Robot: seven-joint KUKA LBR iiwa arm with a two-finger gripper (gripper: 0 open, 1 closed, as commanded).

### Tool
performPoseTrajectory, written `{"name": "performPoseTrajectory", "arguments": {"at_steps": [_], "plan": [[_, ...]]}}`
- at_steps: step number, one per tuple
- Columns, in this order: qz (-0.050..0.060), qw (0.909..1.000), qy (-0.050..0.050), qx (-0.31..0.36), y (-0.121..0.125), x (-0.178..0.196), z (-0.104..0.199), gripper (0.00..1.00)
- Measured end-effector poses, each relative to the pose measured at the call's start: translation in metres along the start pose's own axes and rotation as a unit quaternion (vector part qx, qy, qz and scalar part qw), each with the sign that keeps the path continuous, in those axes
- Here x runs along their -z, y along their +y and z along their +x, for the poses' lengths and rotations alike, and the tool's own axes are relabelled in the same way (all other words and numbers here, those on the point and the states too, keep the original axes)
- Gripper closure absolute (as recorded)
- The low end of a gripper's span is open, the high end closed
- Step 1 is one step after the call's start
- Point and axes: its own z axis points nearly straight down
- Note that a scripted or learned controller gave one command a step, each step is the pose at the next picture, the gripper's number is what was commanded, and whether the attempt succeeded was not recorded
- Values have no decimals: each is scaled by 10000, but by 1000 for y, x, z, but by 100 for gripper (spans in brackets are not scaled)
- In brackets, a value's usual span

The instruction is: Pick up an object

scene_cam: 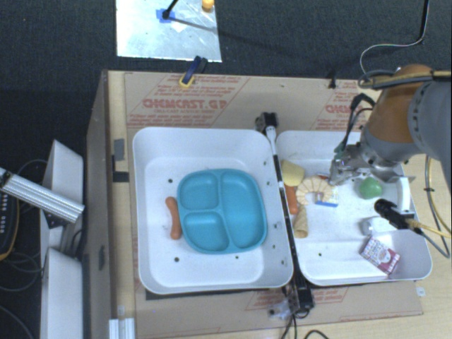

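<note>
- Under my gripper (337, 176) in the right bin (417, 256), a small blue and white block (325, 199) lies beside a tan shell-shaped toy (311, 186).
- I cannot tell what the gripper has hold of.
- Close toys crowd it; a green ball (369, 187) sits near.
- Left bin (152, 189) holds a blue tray (220, 210).

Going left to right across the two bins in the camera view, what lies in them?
Orange sausage-shaped toy → blue divided plastic tray → yellow wedge → small blue-and-white block → green ball → red-and-white carton.
</note>
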Motion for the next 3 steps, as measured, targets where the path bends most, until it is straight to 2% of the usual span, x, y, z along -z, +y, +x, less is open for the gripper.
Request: {"name": "performPoseTrajectory", "arguments": {"at_steps": [1, 2, 3], "plan": [[-2, 10000, 4, 2, 0, 0, 1, 0], [5, 10000, 11, 8, -16, -21, 21, 0], [-8, 10000, 10, 13, -15, -10, 21, 100]]}}
